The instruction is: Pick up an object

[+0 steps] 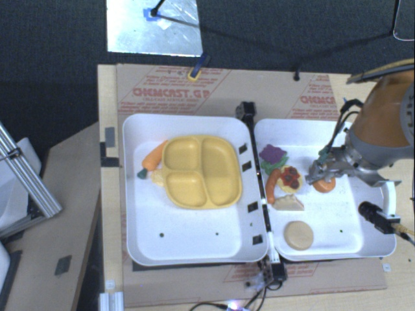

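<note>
The brown cardboard sheet (pixel 259 86) under both bins carries red print reading "CHEMCAST GP", repeated along its far edge; the red print along the near edge is too small to read. Beyond the bench a silvery sheet (pixel 168 34) lies on the dark floor, with a scrap of blue tape (pixel 151 14) on it.

The hand (pixel 321 172) is low over the right bin (pixel 305 123), just above a round orange-red toy fruit (pixel 326 186) and close enough to look like touching it; whether the hand is clenched or released cannot be told, since the wrist hides it. Just left of the fruit lie a toy pizza slice (pixel 289 179), a long orange piece (pixel 272 183), a purple toy (pixel 273 154) and a pale wedge (pixel 290 203); a tan disc (pixel 299 234) sits nearer the front, apart from them.

In the left bin (pixel 130 193) a yellow divided plate (pixel 198 172) fills the middle; a toy carrot (pixel 154 155) rests against its left rim.
</note>
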`<action>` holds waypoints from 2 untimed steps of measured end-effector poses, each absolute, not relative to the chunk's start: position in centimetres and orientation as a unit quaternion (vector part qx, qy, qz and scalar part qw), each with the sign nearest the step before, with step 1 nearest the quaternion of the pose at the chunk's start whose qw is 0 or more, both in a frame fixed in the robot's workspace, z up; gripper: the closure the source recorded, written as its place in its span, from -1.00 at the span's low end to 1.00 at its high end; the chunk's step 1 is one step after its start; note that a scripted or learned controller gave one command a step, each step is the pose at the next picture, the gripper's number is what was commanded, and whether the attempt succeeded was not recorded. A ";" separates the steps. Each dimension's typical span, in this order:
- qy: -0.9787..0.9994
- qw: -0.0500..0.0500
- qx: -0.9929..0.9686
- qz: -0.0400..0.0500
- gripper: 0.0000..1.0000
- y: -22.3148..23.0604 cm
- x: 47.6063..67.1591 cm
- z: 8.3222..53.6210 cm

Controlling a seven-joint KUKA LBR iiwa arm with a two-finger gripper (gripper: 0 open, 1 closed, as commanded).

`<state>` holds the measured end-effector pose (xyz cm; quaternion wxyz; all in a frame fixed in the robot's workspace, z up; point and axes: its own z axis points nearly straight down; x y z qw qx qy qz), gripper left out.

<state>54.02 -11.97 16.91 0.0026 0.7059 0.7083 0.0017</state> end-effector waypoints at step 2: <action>0.711 0.001 0.703 0.002 1.00 -6.6 54.9 23.4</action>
